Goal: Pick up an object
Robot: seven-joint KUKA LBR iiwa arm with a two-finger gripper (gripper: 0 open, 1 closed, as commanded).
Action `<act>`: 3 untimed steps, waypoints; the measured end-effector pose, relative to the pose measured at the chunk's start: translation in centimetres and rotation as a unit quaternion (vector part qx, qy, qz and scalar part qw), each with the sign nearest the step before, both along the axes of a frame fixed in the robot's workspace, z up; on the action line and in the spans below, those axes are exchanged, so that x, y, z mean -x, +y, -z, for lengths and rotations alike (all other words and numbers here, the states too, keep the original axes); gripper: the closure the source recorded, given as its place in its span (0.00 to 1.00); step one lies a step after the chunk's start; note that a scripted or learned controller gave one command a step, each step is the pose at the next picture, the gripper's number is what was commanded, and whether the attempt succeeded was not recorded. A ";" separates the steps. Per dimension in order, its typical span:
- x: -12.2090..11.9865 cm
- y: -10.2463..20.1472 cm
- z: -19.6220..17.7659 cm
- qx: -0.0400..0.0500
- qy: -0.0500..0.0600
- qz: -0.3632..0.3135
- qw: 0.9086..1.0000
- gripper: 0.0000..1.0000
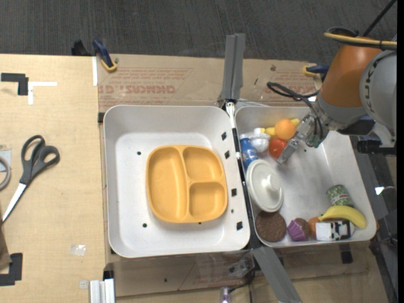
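Right now your jaws sit low in the right bin, near its back-left corner, tilted down toward the left. You cannot tell from this angle whether they are apart or together, and nothing shows between them.

Crowded spot: an orange ball and a small yellow piece just behind the tip, a red ball touching or just beside it, a blue-and-white item against the left wall. A white lid with a knob lies just in front of that cluster.

Front edge is also packed: brown disc, purple piece, banana, a black-and-white block under it, a green-labelled can near the right wall.

Open room for you: the bare floor in the middle and back-right of the right bin.

Left bin holds a yellow divided plate in its middle, with bare margin all round. Scissors lie on the tabletop, well apart from both bins.
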State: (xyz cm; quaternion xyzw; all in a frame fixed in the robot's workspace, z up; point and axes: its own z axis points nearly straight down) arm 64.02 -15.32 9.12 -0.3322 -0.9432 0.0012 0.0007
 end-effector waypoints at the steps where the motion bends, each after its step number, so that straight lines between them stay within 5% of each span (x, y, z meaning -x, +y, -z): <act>1: -1.0 4.5 0.0 0.000 0.002 0.045 0.999 0.00; 3: 1.5 4.6 -0.2 0.001 -0.002 0.223 0.975 0.00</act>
